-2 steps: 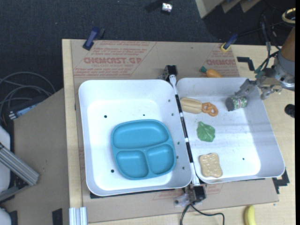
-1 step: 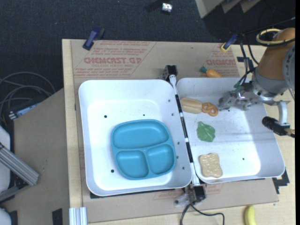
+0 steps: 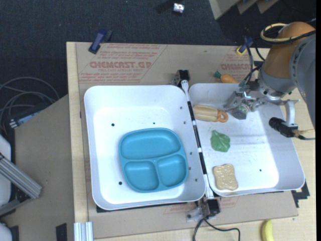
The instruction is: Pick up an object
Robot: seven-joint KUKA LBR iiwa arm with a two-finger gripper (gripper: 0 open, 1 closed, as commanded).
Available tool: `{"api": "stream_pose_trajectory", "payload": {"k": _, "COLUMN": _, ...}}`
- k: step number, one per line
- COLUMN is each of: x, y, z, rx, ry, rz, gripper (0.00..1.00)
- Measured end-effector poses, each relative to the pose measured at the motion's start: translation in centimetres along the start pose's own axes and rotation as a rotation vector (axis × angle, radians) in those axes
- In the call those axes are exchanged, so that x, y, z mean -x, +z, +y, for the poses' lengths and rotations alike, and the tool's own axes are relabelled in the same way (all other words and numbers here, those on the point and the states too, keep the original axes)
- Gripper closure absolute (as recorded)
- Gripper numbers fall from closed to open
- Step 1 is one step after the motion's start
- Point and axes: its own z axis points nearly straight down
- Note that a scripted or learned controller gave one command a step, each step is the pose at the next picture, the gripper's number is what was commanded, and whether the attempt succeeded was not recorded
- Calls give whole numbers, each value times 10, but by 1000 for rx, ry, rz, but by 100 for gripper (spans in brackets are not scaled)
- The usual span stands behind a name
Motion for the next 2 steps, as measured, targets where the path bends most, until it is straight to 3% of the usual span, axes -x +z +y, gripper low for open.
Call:
{"api": "stream_pose_trajectory", "payload": {"k": 1, "x": 9, "y": 0, "z": -3, "rx": -2, "ry": 1, "rz": 0, "gripper": 0}}
{"api": "stream_pose_trajectory", "payload": {"k": 2, "x": 8, "y": -11, "z": -2, "rx": 1, "ry": 0, "rz": -2, "gripper": 100}}
